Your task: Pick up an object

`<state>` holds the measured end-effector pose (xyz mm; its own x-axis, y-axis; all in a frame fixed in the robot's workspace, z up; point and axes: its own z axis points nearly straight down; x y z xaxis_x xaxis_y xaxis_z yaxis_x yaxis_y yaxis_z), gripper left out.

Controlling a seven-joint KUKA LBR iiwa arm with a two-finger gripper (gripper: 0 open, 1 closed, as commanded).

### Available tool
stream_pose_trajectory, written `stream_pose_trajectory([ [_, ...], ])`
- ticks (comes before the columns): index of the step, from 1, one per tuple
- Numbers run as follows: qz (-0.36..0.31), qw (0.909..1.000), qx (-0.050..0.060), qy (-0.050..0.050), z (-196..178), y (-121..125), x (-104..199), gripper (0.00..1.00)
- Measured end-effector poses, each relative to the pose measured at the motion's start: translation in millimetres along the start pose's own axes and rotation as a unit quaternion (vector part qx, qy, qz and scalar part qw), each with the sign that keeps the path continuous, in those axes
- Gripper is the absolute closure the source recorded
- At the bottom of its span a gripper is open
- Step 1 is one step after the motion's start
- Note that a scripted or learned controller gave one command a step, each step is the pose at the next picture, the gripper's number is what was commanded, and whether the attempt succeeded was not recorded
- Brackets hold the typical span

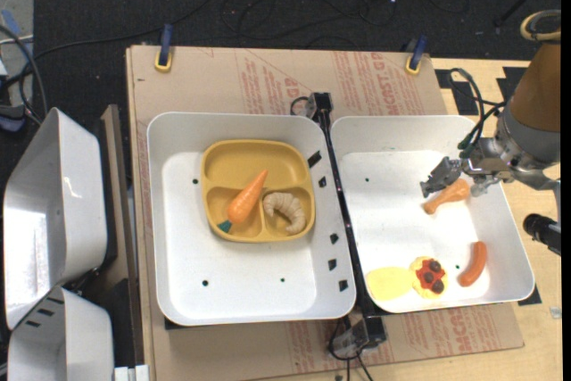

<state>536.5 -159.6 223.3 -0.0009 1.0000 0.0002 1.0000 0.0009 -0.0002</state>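
Camera view: we look down at a slant on a brown desk [268, 76] with two white bins side by side.
Left bin [178, 281]: we see it left of the middle of the picture. A yellow plate [223, 161] with three parts sits in its upper half.
Carrot [247, 196]: we see an orange toy carrot lying tilted across the plate, its thin tip up and to the right.
Shrimp [285, 210]: we see a pale curled toy shrimp in the lower right part of the plate, just beside the carrot.
Right bin [393, 147]: we see it right of the middle of the picture, touching the left bin.
Arm [540, 103]: it comes in from the right edge of the picture, grey with an orange part above.
Jaws [446, 181]: they hang over the upper right of the right bin. They look pressed onto an orange piece [444, 197], which pokes out down and to the left of them. We cannot tell if the piece is lifted off the bin floor.
Sausage [473, 264]: we see a red-orange toy sausage near the lower right corner of the right bin.
Yellow food [388, 282]: a flat yellow toy lies at the bottom edge of the right bin.
Berries [431, 274]: a red and dark bunch sits just right of the yellow food, touching it.
Clamps [163, 58]: we see two yellow ones on the top edge of the desk.
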Motion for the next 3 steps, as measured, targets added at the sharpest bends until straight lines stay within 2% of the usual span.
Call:
stream_pose_trajectory([
  [1, 0.0, 1.0, 0.002, 0.001, 57.6, 4.7, 8.9, 0.0],
  [3, 0.001, 1.0, 0.002, 0.0, 132.9, 4.8, 14.2, 0.0],
])
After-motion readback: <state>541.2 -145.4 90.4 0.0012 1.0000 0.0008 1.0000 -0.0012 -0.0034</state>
